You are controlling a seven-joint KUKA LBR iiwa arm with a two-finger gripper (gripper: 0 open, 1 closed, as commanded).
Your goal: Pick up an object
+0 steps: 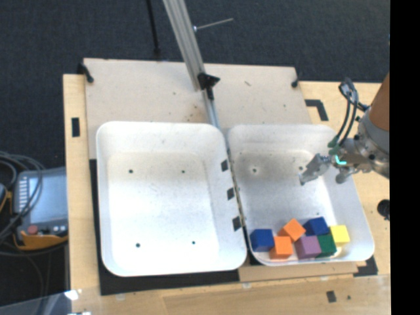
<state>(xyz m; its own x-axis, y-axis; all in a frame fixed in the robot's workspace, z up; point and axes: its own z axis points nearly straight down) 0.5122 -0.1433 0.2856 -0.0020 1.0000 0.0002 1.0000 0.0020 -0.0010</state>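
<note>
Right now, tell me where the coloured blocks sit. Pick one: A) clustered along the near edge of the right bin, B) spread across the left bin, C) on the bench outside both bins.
A: the coloured blocks huddle together at the near edge of the right bin, below the gripper.

A single fixed camera looks down from above at a slant, far enough back to take in the whole pale wooden tabletop and the dark carpet beyond its far edge. Two shallow white plastic bins sit side by side mid-frame. The grey robot arm enters from the right edge of the view.
</note>
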